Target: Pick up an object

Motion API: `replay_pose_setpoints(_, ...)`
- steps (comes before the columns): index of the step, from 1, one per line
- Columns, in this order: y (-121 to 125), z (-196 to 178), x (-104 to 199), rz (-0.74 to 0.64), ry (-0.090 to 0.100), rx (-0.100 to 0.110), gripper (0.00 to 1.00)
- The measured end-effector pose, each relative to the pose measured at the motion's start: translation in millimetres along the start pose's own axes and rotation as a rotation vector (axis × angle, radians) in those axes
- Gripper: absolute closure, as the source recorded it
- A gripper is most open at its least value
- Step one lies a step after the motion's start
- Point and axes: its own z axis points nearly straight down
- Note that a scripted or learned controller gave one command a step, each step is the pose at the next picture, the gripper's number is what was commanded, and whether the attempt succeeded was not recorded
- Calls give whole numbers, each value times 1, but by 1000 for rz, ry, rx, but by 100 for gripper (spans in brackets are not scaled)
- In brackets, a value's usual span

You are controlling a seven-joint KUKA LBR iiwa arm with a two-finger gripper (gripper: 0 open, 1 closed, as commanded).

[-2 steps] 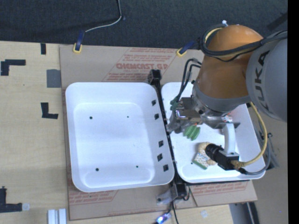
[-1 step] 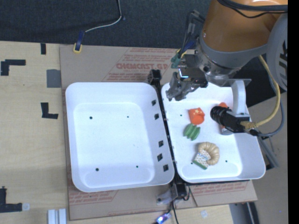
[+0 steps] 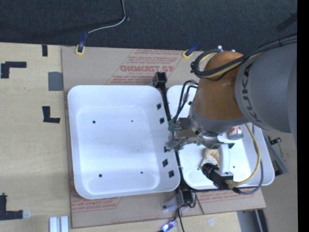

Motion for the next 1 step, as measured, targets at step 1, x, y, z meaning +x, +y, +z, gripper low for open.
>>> replay_pose_setpoints(1, 4, 5, -73, 3, 0, -16, 100)
